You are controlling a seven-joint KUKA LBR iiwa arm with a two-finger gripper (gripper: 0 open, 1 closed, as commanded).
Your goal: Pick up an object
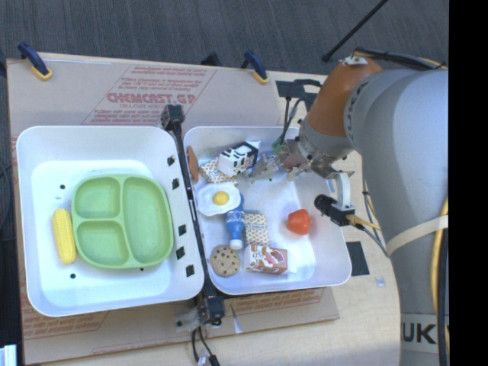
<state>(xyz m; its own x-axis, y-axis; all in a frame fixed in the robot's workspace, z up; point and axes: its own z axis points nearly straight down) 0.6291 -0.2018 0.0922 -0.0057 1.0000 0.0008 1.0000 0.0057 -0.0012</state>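
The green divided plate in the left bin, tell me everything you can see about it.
The green divided plate is pale lime, plastic by its look, a rounded rectangle with three compartments: two smaller ones stacked on the camera view's left side and one long one on the right. All three look bare. It lies flat, right side up, about mid-floor in the left bin. A yellow corn cob lies along its left edge, close beside it or just touching.

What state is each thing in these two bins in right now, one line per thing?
Green divided plate: flat in the left bin, compartments bare.
Corn cob: lying beside the plate's left edge.
Fried egg: flat, yolk up, right bin.
Blue bottle: lying on its side.
Cookie: flat.
Tomato: resting alone.
Cow-print box: near the gripper.
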